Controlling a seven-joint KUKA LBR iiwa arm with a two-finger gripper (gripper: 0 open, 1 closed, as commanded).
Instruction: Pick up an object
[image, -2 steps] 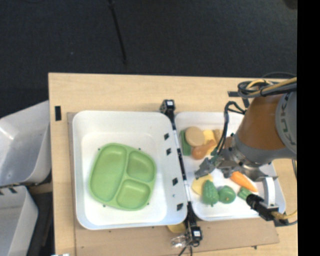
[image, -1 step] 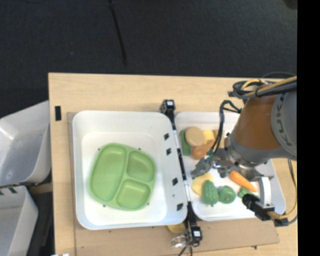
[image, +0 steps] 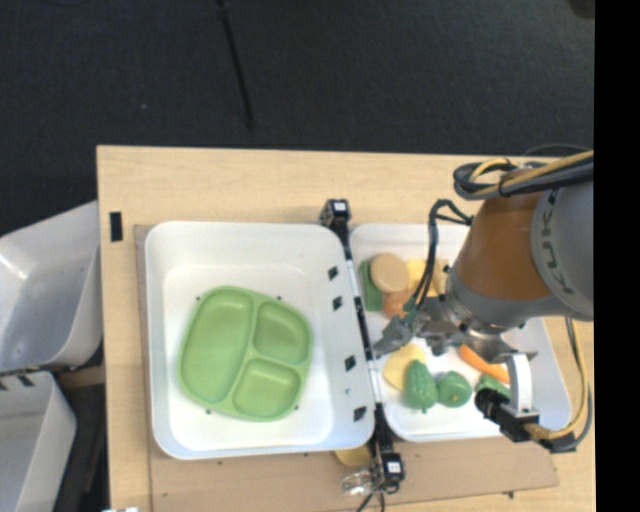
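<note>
A pale wooden bench carries 2 shallow white bins set side by side, their inner rims touching along a seam with black clips. The left bin sits near the bench's middle; the right bin lies toward the right edge. A small black tag rests on the bench just beside the left bin's upper left corner.

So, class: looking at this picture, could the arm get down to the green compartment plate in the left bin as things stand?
Probably yes. The green compartment plate lies alone and uncovered in the left bin, with nothing above it. The arm is over the right bin, so it would have to cross the divider first.
</note>
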